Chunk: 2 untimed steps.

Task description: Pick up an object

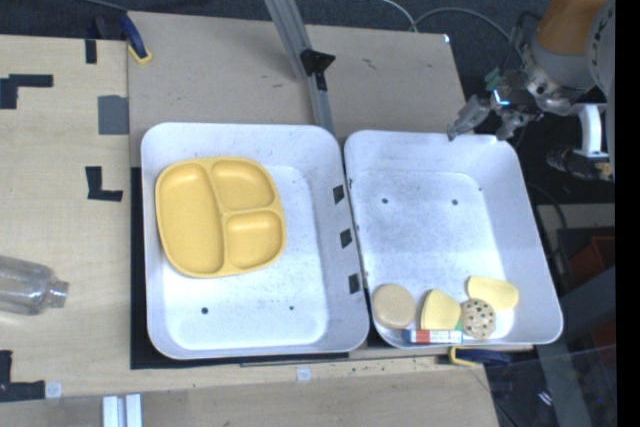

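Observation:
Several small food items lie in the near right corner of the right bin (440, 215): a tan round bun (393, 305), a yellow wedge (438, 311), a chocolate-chip cookie (480, 318), a yellow chip-like piece (492, 292) and a thin red and white bar (432, 336). My gripper (483, 123) hangs over the far right rim of that bin, well away from the items. Its fingers are spread open and nothing is between them. The left bin (300, 295) carries a yellow divided plate (218, 215).
A slanted metal pole (285, 10) runs from the top down to the gap between the bins. A clear plastic bottle (28, 285) lies on the bench at the far left. Cables trail across the dark floor behind the bench.

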Motion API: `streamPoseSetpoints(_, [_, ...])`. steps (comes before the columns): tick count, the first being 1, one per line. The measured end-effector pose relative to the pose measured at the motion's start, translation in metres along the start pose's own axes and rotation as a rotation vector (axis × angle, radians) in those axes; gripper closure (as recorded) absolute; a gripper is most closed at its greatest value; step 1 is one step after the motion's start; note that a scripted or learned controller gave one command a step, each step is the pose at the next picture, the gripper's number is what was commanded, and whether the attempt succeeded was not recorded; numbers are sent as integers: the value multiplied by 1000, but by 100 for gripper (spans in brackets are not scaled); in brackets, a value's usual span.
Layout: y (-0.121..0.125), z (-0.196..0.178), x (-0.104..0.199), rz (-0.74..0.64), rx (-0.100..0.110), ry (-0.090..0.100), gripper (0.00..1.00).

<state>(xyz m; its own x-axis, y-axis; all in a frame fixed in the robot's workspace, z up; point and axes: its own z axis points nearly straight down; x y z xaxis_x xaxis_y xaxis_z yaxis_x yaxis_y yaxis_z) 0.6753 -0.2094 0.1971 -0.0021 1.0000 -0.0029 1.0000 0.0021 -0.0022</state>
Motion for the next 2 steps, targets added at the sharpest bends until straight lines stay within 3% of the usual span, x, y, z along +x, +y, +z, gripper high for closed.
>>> streamPoseSetpoints(1, [0,-10,0,-1,-1,-2,100])
streamPoseSetpoints(2, [4,102,41,4,19,-7,100])
